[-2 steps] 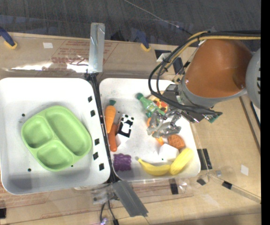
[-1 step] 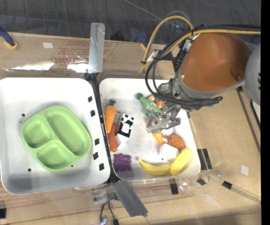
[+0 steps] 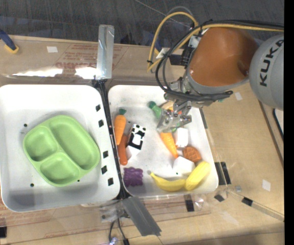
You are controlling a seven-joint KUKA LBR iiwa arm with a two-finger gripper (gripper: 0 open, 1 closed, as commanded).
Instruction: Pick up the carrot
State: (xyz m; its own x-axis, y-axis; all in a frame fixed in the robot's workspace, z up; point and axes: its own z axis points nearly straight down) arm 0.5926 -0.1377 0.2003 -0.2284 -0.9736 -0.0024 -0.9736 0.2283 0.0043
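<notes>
The tool (image 3: 174,117) hangs over the right bin (image 3: 137,93), its opening unclear; one carrot (image 3: 168,143) lies just below it, another carrot (image 3: 120,137) well left.

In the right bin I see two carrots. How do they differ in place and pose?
The left carrot lies along the bin's left wall, nearly straight up and down in the view; the middle carrot lies slanted, right under the gripper. The left carrot looks longer and lies apart from the gripper. Both are orange with green tops.

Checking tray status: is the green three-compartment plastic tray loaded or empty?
Empty: the green three-compartment plastic tray in the left white bin shows bare compartments.
</notes>
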